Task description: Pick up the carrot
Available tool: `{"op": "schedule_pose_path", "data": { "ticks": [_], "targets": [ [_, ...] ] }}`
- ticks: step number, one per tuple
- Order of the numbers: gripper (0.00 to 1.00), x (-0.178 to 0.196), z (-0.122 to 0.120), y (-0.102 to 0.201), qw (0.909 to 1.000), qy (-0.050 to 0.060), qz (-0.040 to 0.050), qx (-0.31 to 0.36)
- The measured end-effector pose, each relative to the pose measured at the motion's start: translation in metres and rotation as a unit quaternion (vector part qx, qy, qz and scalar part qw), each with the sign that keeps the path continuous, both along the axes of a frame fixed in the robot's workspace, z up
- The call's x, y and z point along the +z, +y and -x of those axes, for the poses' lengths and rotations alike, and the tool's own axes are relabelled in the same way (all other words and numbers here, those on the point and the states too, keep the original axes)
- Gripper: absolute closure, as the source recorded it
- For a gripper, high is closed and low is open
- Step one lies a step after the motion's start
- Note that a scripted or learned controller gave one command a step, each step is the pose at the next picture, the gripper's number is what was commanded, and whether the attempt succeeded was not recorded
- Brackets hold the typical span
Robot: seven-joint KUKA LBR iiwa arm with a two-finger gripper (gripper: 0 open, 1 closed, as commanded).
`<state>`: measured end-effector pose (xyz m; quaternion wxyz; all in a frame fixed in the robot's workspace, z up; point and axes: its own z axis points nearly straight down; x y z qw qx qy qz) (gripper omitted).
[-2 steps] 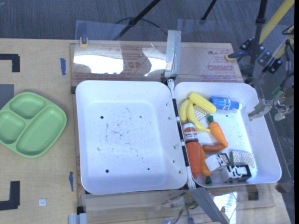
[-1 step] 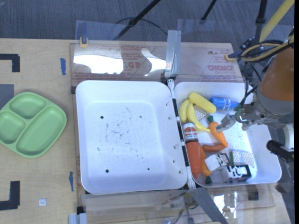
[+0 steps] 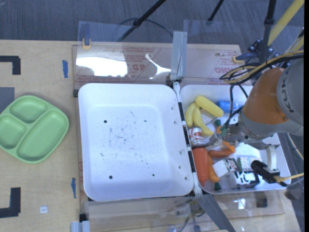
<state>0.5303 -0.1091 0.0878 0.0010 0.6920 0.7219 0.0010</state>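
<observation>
Down in the right bin [image 3: 251, 190], close beside the carrot [image 3: 203, 164].

Reaches in from the right on the grey arm [image 3: 292, 108], with the gripper [image 3: 220, 140] low among the clutter and just above a small orange piece [image 3: 222, 152]. Cannot tell whether open, closed or gripping anything. Finds the carrot lying lengthwise along the bin's left wall near the front corner, just left of and below the gripper, its upper end at a can [image 3: 197, 135]. Has yellow bananas [image 3: 193, 116] behind the can, a blue thing [image 3: 225, 104] at the back and a white packet [image 3: 231, 167] right of the carrot. Stands beside the left bin [image 3: 130, 93], well apart from a green divided plate [image 3: 32, 128] at the bench's far left.
</observation>
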Motion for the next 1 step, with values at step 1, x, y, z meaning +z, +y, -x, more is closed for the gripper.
{"op": "schedule_pose_path", "data": {
  "ticks": [1],
  "targets": [
    [1.00,0.0108,-0.0007,-0.0020,1.0000,-0.002,0.0007,-0.002]
  ]
}}
